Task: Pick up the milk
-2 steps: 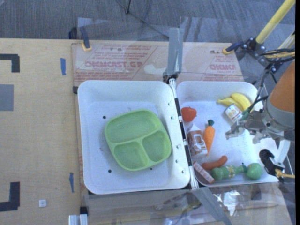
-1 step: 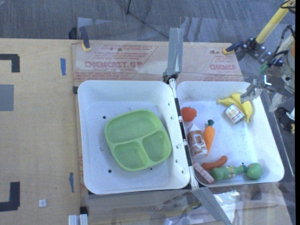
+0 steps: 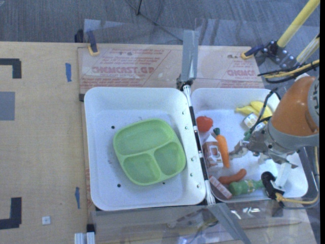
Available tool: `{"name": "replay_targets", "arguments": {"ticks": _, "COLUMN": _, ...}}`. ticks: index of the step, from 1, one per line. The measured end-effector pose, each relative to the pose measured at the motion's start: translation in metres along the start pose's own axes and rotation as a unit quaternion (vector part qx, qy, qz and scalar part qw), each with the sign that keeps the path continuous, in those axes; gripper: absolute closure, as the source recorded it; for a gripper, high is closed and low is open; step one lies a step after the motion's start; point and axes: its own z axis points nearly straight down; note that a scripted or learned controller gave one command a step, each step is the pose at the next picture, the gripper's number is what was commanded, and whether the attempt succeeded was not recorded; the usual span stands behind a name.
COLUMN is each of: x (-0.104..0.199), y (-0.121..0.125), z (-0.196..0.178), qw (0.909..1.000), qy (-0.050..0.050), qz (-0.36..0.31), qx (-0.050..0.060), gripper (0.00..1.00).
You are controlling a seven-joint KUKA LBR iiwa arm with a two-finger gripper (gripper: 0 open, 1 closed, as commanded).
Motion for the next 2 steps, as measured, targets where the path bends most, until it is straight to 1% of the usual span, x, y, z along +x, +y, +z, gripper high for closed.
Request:
{"name": "replay_targets", "arguments": {"ticks": 1, "x": -0.02, "y": 0.004, "z": 0.005, "qw": 0.9979, "qy": 0.0, "qz": -0.065, "qx": -0.001, "gripper": 0.0}}
{"name": "replay_targets", "arguments": {"ticks": 2, "x": -0.015, "y": 0.061, "z": 0.002, "qw": 0.9994, "qy": -0.001, "qz": 0.033, "qx": -0.001, "gripper": 0.0}}
